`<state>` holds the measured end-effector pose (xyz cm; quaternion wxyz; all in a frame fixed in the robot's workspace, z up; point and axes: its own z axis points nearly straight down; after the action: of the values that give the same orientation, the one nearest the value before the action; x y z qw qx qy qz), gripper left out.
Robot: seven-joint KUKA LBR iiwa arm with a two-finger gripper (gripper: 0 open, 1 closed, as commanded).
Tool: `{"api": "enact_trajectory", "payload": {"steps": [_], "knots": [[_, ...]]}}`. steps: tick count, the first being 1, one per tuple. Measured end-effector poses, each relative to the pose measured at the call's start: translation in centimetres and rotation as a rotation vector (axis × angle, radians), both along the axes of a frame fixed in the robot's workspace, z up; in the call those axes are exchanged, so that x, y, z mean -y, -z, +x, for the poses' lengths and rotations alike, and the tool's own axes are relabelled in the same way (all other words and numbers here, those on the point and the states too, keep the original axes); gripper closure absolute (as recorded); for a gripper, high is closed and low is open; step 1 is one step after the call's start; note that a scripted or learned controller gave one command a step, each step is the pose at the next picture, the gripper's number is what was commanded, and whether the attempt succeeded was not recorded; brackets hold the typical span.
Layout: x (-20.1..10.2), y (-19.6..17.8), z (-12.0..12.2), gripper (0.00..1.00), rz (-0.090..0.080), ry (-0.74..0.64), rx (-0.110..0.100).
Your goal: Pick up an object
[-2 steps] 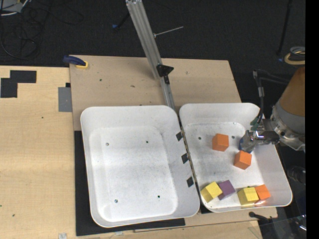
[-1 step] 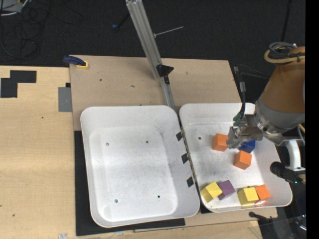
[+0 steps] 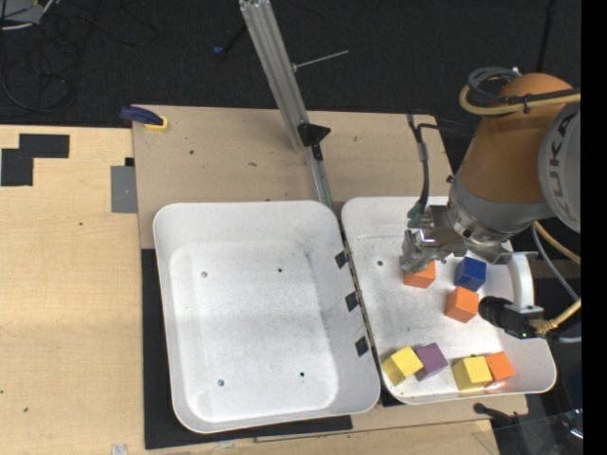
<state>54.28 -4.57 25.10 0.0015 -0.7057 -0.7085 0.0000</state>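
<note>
Wooden bench (image 3: pixel 228 154), right white bin (image 3: pixel 379 235), gripper (image 3: pixel 415 254) over small orange cube (image 3: pixel 419 274), grip state unclear

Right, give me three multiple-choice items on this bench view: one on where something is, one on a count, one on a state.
1. Which bin holds the blocks?
A. the bin on the view's left
B. the bin on the view's right
C. both bins

2. How many yellow blocks are there?
A. one
B. two
C. four

3. Where is the end effector?
A. raised above the left bin
B. parked off the bench
C. down in the right bin at an orange block

Answers:
1 B: every block lies in the right bin; the left bin has none.
2 B: one yellow block lies beside the purple block, another yellow block near the bin's front edge.
3 C: the end effector sits low in the right bin, just above the orange block; whether it grips the block cannot be told.
</note>
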Motion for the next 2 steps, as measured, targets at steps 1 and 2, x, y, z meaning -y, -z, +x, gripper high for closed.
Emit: {"api": "enact_trajectory", "payload": {"steps": [1,2], "knots": [[-5.3,-0.1,1.5,1.00,0.000,0.000,0.000],[-9.1,0.2,3.7,1.00,-0.002,0.001,0.000]]}}
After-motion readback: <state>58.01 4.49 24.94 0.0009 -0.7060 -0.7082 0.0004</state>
